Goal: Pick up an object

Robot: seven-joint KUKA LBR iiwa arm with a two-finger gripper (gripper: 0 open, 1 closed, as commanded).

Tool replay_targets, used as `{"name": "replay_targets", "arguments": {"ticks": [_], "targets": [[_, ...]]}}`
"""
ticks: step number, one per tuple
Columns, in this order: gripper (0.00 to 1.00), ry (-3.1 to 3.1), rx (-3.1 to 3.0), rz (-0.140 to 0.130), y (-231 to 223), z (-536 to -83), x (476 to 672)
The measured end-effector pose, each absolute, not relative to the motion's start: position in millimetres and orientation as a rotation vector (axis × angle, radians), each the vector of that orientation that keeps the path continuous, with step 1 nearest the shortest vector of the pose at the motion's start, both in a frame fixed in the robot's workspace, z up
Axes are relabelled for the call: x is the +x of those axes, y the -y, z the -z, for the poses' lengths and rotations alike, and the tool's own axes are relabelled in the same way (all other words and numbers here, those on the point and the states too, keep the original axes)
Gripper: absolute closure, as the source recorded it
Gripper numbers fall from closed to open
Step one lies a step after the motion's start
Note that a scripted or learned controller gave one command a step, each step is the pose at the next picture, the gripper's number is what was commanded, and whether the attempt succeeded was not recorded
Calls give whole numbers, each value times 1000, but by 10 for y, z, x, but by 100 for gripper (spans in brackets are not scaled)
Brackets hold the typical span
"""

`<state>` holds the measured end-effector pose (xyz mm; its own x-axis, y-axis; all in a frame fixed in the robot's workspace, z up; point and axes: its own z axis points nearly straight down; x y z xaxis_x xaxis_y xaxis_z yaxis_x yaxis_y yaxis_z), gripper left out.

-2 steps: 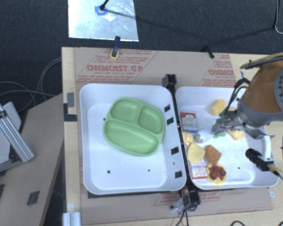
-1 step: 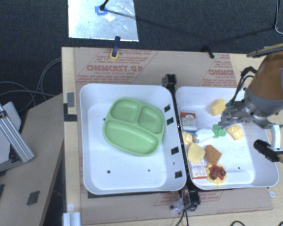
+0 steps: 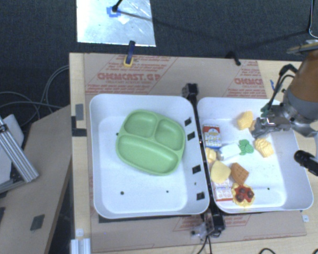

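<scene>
Clutter is the worry: in the right shallow white bin (image 3: 294, 194), a red berry-like toy (image 3: 244, 194), brown block (image 3: 239, 172) and pale yellow lump (image 3: 219, 171) crowd together, so a grab could nudge neighbours. Further back, the hand (image 3: 265, 125) sits above a ridged yellow toy (image 3: 263, 146); can't tell its opening. Left bin holds a green divided plastic tray (image 3: 150, 141). Beyond, brown board surface (image 3: 164, 73), dark carpet.

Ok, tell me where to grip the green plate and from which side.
Take the green plate by its raised outer rim, coming from above at the near-left edge. It lies flat and alone in the left bin, too wide to span; only the thin rim fits between jaws.
</scene>
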<state>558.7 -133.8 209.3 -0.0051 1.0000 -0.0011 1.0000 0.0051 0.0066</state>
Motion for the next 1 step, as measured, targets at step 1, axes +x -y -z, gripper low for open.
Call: {"name": "replay_targets", "arguments": {"ticks": [1], "targets": [[100, -2224, 2214, -3, 1337, -2253, 5598]]}}
